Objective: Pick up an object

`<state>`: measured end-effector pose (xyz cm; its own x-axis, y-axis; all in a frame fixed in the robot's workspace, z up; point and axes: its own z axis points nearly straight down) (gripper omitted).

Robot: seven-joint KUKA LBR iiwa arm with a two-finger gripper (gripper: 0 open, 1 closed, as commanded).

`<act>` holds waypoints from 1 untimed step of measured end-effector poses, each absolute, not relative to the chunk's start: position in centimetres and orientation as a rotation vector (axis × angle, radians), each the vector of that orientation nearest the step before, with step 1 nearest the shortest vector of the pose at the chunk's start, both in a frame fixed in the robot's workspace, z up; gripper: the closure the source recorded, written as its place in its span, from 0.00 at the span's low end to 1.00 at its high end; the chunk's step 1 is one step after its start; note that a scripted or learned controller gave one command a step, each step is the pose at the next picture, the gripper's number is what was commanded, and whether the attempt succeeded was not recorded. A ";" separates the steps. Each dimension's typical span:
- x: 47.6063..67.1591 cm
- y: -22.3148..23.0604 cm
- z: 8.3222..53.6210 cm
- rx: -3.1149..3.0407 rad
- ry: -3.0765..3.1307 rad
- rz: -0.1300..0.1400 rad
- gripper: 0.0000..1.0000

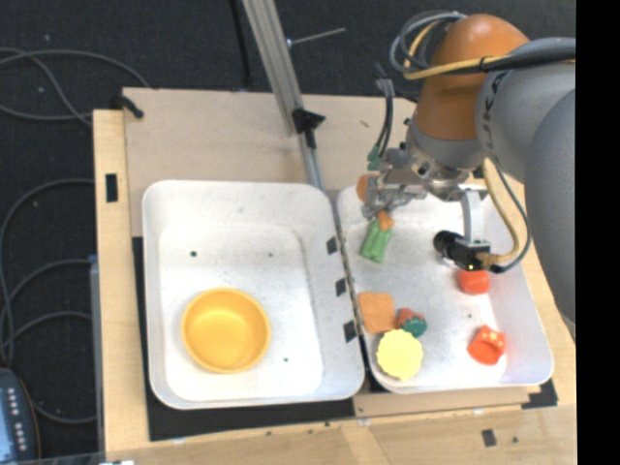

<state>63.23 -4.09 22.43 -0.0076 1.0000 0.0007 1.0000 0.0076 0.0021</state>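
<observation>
Left bin [165, 260]: a yellow bowl [226, 329] sits in the near-left part, upright, nothing else with it. Not the nearest candidate.

Right bin [528, 303] has the rest of the clutter. Along its left wall, near side: an orange block [376, 310], then a yellow round piece [399, 355] just in front of it, with a small green-and-red item [412, 324] touching or nearly touching both. Too tightly packed for a clean pinch.

Further back by the same wall: a green cylinder with an orange tip [377, 240], lying tilted, well apart from the cluster. The gripper [380, 200] hangs just above its orange end. Can't tell the finger state, they blur into the wrist hardware. No sign of anything held.

Judgement: the green cylinder is the target, and the step is descend and close.
- Centre on the green body, not the tip; the current spot looks biased toward the orange end.
- Align the jaws across the short axis so it doesn't roll out.
- Watch the bin wall on the left, clearance looks thin.
- Go low enough to get past the widest part before closing.

Right side: a red-orange piece [473, 280] beside a black fitting, and a red piece [486, 345] near the front corner. Both isolated, decent fallbacks.
</observation>
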 end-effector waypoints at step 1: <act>63.4 0.4 23.5 2.213 2.229 0.004 1.00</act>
